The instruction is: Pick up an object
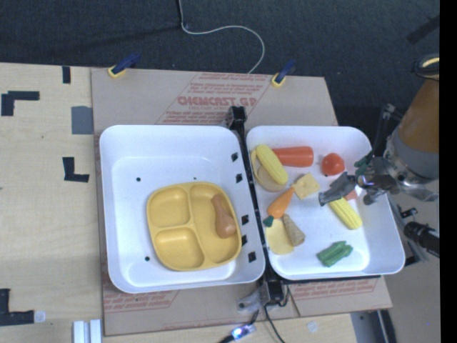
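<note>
A pale wooden bench top (43,213) fills the left and near side, marked with black tape pieces (20,101); a brown cardboard sheet (214,98) with red lettering lies on it, clipped at its far edge; beyond, dark carpeted floor (86,13) carries a thin white cable (228,28); light is even.

corn cob (345,212) | yellow, lying flat, slanted | right bin (382,263), near its right wall

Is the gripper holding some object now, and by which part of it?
Cannot be told. The gripper hangs over the right bin, just above the corn cob.
</note>
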### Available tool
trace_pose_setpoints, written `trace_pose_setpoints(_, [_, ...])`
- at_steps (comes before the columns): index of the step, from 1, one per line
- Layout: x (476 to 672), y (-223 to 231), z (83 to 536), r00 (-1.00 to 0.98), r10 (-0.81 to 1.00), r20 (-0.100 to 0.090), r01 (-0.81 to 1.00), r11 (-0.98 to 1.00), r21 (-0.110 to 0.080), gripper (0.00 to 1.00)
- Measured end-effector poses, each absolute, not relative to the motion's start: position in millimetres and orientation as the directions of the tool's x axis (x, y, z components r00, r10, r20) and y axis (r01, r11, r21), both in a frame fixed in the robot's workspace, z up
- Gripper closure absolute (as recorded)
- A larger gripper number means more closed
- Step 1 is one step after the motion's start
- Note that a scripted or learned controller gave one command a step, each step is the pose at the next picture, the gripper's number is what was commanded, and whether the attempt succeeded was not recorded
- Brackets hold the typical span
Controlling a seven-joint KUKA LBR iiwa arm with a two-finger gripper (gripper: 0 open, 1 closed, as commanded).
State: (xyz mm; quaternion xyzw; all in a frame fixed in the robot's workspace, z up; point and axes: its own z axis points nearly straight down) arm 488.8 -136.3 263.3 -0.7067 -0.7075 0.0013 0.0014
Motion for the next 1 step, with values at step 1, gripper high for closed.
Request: trace_pose_setpoints(1, [480.7, -135.5, 215.0, -0.001, 1.0, 0.002, 1.0, 0.001, -0.009, 0.0])
